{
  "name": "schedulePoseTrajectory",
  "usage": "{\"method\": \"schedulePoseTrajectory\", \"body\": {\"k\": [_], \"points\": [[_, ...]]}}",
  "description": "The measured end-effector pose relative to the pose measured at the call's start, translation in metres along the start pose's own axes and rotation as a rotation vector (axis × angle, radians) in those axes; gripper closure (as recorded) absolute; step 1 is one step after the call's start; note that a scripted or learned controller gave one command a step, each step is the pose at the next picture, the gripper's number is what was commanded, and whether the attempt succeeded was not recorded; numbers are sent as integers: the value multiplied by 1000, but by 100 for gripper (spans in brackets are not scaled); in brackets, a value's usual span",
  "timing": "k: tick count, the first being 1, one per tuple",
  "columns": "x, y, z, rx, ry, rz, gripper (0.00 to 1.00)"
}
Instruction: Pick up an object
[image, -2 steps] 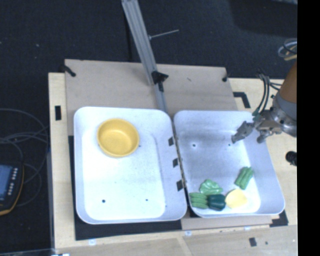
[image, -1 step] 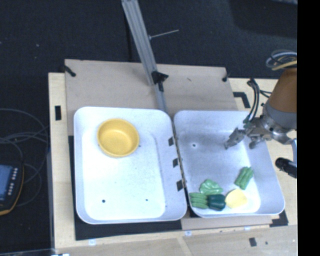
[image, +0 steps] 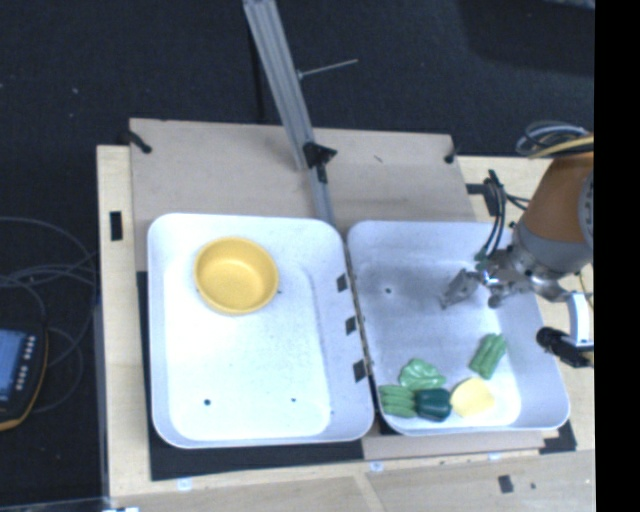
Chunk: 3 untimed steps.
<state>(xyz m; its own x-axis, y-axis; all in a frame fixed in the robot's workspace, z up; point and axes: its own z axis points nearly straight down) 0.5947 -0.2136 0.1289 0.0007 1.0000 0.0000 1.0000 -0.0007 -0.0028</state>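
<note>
Bench of pale wood (image: 400, 160) bears two white bins; no writing is legible. Gripper (image: 478, 288) hangs splayed and empty over the right bin (image: 400, 270). Green, dark green and yellow pieces (image: 472, 397) cluster along its lower edge. Left bin (image: 250, 370) holds a yellow bowl (image: 236, 275) at upper left.

Can't really make out the small dark green thing (image: 433, 404) in the right bin (image: 420, 250). The arm (image: 560, 215) gets chopped off at the right edge, too.
</note>
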Motion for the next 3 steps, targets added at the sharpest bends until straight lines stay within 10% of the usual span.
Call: {"method": "schedulePoseTrajectory", "body": {"k": [1, 2, 3], "points": [[0, 0, 29, -1, 0, -1, 0], [-1, 1, 17, -5, -1, 0, 100], [-5, 0, -46, -8, -2, 0, 100]]}}
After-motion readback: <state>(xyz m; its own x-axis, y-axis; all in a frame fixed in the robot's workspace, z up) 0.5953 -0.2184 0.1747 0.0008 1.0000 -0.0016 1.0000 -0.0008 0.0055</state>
